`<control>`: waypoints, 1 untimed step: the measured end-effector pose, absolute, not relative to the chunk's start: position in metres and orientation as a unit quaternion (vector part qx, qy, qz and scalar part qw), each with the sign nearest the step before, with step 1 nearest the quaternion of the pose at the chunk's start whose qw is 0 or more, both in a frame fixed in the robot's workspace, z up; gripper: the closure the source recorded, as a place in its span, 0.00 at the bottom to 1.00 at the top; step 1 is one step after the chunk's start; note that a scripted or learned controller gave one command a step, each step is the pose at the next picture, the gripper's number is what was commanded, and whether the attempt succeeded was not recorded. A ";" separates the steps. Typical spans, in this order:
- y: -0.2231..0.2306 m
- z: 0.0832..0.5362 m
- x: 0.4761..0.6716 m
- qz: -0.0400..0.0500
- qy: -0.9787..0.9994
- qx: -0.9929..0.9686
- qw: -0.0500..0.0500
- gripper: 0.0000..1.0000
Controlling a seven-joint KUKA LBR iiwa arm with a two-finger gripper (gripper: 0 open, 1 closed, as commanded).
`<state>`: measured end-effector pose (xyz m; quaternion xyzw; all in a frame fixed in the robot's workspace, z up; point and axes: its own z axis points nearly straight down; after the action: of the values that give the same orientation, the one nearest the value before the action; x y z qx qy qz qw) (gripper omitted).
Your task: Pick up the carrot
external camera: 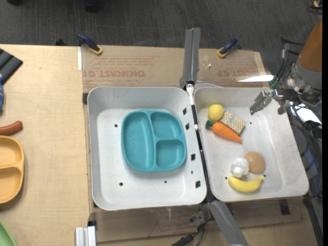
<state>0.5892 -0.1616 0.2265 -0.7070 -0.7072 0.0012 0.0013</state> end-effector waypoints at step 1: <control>-0.118 0.092 0.575 0.000 -0.759 -0.652 0.000 0.00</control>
<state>0.5748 -0.1185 0.0919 -0.6517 -0.7585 0.0003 0.0000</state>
